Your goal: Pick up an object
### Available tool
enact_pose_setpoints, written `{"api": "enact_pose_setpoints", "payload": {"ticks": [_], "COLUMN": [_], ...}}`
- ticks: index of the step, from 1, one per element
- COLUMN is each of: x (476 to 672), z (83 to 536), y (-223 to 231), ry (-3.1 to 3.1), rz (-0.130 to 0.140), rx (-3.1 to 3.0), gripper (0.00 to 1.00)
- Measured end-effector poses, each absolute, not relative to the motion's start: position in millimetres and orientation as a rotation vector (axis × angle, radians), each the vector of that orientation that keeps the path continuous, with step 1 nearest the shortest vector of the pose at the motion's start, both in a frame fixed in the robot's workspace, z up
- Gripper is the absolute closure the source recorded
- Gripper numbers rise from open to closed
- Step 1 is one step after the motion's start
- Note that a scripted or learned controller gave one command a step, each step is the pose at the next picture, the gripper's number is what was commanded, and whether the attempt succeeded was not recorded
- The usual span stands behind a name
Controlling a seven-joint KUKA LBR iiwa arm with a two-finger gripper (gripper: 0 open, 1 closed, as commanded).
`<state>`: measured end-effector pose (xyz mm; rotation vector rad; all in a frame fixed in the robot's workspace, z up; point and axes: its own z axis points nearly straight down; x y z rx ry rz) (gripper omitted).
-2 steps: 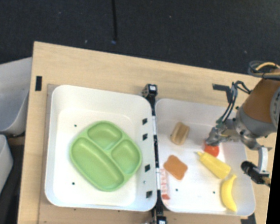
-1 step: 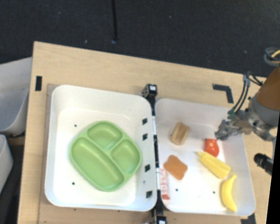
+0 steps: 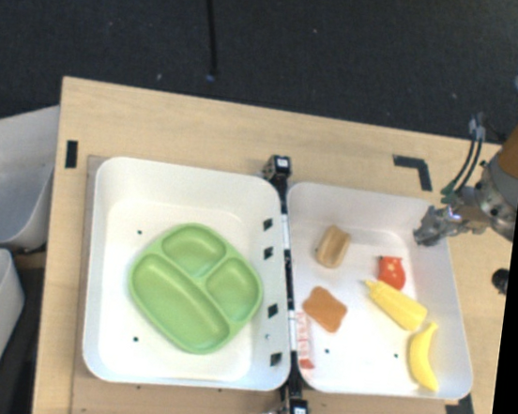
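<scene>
The right bin (image 3: pixel 341 378) holds a tan bread roll (image 3: pixel 332 247), an orange-brown toast slice (image 3: pixel 324 308), a small red piece (image 3: pixel 392 271), a yellow corn cob (image 3: pixel 397 305) and a yellow banana (image 3: pixel 422 355). My gripper (image 3: pixel 436 226) hangs over the bin's upper right corner, right of and above the red piece, apart from all the objects. Nothing shows between its fingers.
The left bin (image 3: pixel 99 341) holds a green divided plate (image 3: pixel 195 286). A black-clipped divider (image 3: pixel 280 280) runs between the two bins. Bare wooden bench (image 3: pixel 203 128) lies behind the bins, and a white container (image 3: pixel 3 177) stands off the bench's left side.
</scene>
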<state>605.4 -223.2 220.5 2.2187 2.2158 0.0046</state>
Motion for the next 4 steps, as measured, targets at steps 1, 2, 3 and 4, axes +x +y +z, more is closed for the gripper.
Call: {"api": "enact_pose_setpoints", "payload": {"ticks": [1, 2, 3, 4], "x": [602.6, 593.9, 585.9, 582.7], "z": [229.8, 229.3, 241.7, 244.8], "y": [-167.7, -127.1, -73.9, -22.2], "ry": [2.228, 2.227, 2.23, 2.23], "rz": [0.002, 0.0, 0.003, 0.002], "rx": [2.214, 2.216, 2.214, 2.215], "gripper": [1.0, 1.0, 1.0, 1.0]}}
